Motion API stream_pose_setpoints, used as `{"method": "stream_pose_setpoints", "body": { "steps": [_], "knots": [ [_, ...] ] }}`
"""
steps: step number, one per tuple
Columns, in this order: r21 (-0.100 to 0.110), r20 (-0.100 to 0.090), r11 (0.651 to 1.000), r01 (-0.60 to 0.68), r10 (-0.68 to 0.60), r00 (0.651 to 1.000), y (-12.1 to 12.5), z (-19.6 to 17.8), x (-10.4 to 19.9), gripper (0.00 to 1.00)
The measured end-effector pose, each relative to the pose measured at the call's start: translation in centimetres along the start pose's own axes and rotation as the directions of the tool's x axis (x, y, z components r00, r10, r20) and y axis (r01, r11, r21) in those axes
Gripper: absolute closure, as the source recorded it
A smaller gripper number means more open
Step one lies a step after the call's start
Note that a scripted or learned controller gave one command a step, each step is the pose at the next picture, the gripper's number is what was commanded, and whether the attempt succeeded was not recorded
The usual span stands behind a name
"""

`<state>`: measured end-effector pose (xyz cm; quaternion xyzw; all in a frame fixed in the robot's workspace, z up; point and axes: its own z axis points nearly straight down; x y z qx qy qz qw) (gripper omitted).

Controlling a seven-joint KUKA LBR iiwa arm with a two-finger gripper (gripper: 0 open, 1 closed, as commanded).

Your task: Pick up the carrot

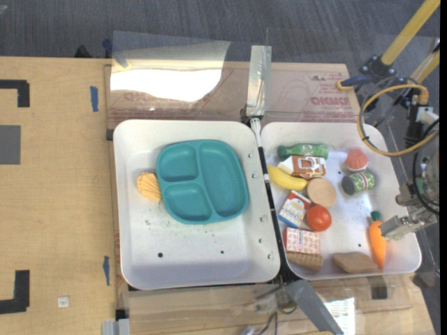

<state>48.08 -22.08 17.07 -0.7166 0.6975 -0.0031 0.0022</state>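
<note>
The right bin (408,253) holds a crowd of toy foods. The carrot (377,243), smooth, orange and tapered, lies at its right edge beside a brown bread slice (355,262). Also inside are a yellow banana (286,179), a round red tomato (318,218), a green bottle (304,151) and small cartons (302,241). The metal gripper (404,225) reaches in just beside the carrot's green top; whether it is open or closed cannot be told. The left bin (133,208) carries a teal compartment tray (202,180) and a ridged yellow shell (149,185).

Bare floor left of the carrot (377,243); brown block (355,262) just beside, bin wall (412,257) behind.
</note>
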Motion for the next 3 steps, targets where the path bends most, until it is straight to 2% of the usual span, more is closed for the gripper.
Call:
{"method": "stream_pose_setpoints", "body": {
  "steps": [1,2,3],
  "knots": [
    [0.001,0.004,0.999,-0.052,0.052,0.999,-2.4,-3.8,-5.0,1.00],
    [0.000,0.005,0.936,0.352,-0.352,0.936,-0.1,8.3,-1.5,1.00],
    [0.008,-0.002,0.917,0.398,-0.398,0.917,-0.7,-4.3,-11.5,1.00]
  ]
}}
